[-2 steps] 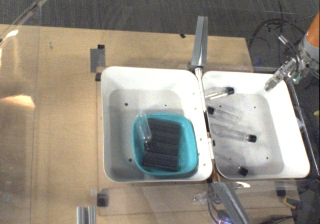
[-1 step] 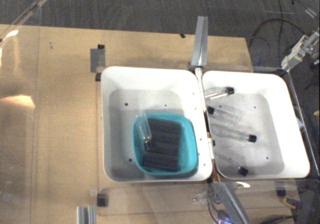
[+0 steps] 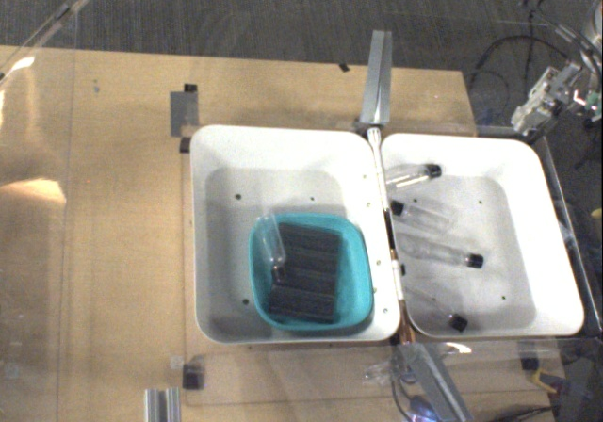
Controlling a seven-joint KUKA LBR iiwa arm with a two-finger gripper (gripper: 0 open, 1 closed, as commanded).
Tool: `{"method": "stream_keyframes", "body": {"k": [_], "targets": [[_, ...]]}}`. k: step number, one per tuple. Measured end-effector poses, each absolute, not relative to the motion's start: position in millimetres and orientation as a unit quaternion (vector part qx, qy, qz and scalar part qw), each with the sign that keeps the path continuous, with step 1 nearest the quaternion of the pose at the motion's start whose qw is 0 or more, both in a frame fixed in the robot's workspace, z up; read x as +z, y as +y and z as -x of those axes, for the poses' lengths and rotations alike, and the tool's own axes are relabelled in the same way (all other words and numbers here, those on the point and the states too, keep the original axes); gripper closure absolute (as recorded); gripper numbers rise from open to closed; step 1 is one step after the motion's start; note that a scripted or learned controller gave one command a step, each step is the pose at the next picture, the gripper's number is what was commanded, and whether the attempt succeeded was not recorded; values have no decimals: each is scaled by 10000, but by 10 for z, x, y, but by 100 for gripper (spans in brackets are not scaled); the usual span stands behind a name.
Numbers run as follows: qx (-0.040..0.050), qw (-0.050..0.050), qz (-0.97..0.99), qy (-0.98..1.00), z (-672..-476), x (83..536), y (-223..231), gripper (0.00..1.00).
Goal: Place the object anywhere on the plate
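A teal square plate [image 3: 357,260] sits in the left white bin [image 3: 221,222], toward its front right. A dark grey ridged block [image 3: 306,274] lies on the plate. A clear tube [image 3: 272,246] rests on the plate's left part, pointing away from me, beside the block. Several clear tubes with black caps lie in the right bin [image 3: 528,222]: one at the back left [image 3: 413,174], one in the middle [image 3: 445,254], one near the front [image 3: 456,322]. My gripper [image 3: 554,95] hangs at the far right, above and behind the right bin's back corner, apart from every tube.
A grey metal post [image 3: 377,76] rises behind the seam between the bins. Small clamps [image 3: 186,109] stand on the wooden bench to the left. Cables [image 3: 509,53] trail on the floor at the back right.
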State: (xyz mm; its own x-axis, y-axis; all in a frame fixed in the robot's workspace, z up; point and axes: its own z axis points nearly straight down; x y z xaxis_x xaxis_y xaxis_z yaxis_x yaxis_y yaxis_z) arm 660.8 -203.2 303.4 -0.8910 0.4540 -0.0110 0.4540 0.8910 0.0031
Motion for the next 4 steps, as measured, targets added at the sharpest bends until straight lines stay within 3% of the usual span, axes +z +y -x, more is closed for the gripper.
{"method": "stream_keyframes", "body": {"k": [3, 4], "targets": [[14, 264, -2296, 9729, -6680, 3471, -1991, 100], [-3, 67, -2022, 9793, -6608, 3400, -1943, 100]]}}
